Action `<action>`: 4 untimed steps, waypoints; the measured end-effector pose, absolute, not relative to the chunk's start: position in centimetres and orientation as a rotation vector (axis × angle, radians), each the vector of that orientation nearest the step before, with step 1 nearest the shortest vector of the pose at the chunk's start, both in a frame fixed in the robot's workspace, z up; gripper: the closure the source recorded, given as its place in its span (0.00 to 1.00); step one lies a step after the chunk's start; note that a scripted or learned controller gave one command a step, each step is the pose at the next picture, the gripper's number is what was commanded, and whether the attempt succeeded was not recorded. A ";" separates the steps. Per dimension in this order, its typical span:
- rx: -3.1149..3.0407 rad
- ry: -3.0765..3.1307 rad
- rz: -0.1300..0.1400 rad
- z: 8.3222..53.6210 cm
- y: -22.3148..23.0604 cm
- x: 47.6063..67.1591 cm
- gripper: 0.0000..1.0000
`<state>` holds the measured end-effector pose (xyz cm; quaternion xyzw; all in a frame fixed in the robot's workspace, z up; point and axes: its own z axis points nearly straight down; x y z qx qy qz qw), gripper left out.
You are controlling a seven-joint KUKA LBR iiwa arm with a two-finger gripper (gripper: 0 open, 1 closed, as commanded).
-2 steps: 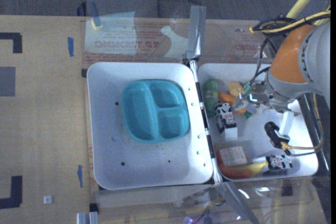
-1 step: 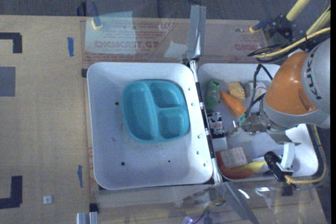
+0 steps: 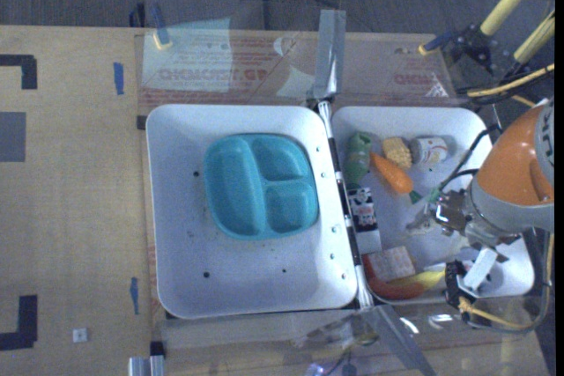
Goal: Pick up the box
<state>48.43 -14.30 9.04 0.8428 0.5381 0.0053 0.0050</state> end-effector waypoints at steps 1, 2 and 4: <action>2.745 1.530 -0.003 16.6 -17.0 48.0 0.00; 2.501 1.907 -0.002 12.6 -12.2 47.9 0.00; 2.166 2.246 0.008 10.1 -11.8 48.4 1.00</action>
